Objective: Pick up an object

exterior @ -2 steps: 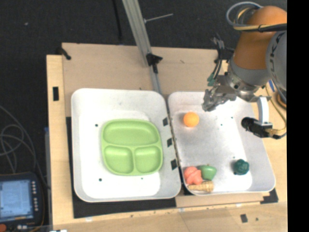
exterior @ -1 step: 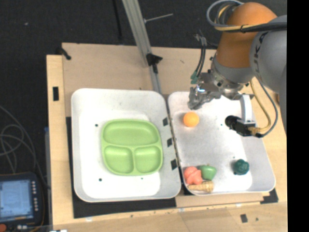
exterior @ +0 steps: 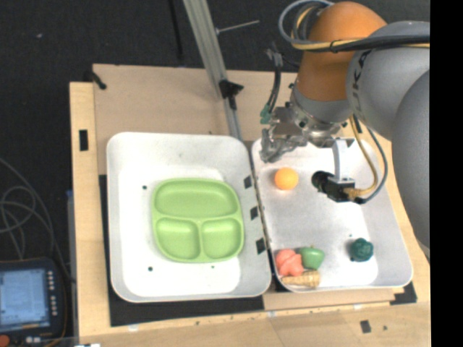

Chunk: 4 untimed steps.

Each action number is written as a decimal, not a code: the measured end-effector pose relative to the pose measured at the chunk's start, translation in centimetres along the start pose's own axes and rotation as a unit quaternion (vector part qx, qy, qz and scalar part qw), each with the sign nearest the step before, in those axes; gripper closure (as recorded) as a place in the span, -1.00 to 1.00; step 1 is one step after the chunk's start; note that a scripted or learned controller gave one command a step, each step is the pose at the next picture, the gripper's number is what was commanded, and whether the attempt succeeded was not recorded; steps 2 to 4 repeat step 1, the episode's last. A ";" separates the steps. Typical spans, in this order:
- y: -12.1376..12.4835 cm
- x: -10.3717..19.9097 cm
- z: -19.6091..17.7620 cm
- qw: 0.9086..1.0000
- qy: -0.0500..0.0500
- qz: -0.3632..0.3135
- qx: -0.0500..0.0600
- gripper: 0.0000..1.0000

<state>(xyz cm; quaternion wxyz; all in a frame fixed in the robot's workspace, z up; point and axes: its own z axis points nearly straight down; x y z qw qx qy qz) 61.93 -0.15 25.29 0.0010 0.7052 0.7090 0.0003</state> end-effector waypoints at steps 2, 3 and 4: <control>0.1 4.5 0.4 1.000 0.000 0.000 0.001 1.00; 0.1 4.5 0.4 1.000 0.000 0.000 0.001 1.00; 0.1 4.5 0.4 1.000 0.000 0.000 0.001 1.00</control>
